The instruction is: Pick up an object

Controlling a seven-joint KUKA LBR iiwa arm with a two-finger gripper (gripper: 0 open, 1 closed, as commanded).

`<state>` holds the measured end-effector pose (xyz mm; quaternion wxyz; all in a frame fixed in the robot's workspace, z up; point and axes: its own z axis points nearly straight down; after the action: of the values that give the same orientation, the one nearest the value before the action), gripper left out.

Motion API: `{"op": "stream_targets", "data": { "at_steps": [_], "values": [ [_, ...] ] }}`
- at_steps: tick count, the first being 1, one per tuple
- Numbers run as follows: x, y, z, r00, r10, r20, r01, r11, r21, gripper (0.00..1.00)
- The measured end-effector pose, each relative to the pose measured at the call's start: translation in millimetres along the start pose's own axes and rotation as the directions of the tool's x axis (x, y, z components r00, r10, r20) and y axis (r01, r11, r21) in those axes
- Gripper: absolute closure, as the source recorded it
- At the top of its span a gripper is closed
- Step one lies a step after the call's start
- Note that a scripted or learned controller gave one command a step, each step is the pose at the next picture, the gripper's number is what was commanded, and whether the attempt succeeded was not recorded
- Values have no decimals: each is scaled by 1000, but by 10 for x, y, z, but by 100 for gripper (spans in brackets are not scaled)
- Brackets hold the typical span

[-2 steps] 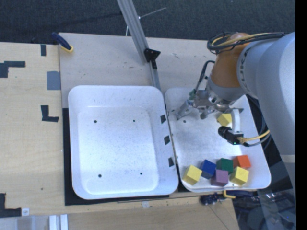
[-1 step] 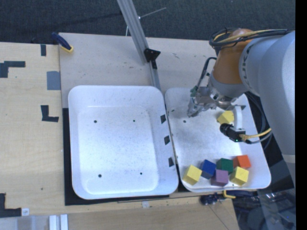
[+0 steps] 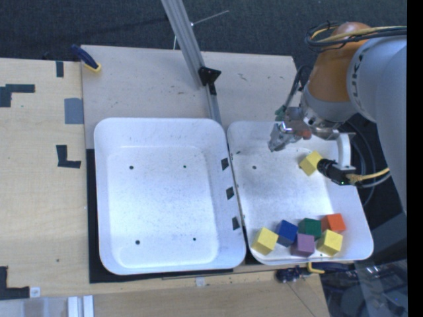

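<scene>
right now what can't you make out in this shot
- Claw, camera view: too small and blurred to tell what its fingers are doing or whether it carries anything.
- Right bin, camera view: its far right rim is hidden by the arm and cables.
- Green cube, camera view: partly covered by the purple cube in front.
- Arm, camera view: cut off by the right edge.

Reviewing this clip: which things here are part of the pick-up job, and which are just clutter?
Job:
end effector, over the right white bin
lone yellow cube
cluster of yellow cube, blue cube, green cube, purple cube, orange cube, second yellow cube

Lying about:
left white bin
grey metal pole
blue-and-yellow clamp
</scene>
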<state>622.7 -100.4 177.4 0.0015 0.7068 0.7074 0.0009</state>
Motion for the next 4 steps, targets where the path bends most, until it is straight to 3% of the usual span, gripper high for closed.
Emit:
{"op": "stream_targets", "data": {
  "at_steps": [2,4],
  "values": [
    [-32,20,-1167,1000,-1,0,1,1000,-2,100],
    [837,172,-1054,1000,-4,-1,4,1000,4,100]
  ]
}}
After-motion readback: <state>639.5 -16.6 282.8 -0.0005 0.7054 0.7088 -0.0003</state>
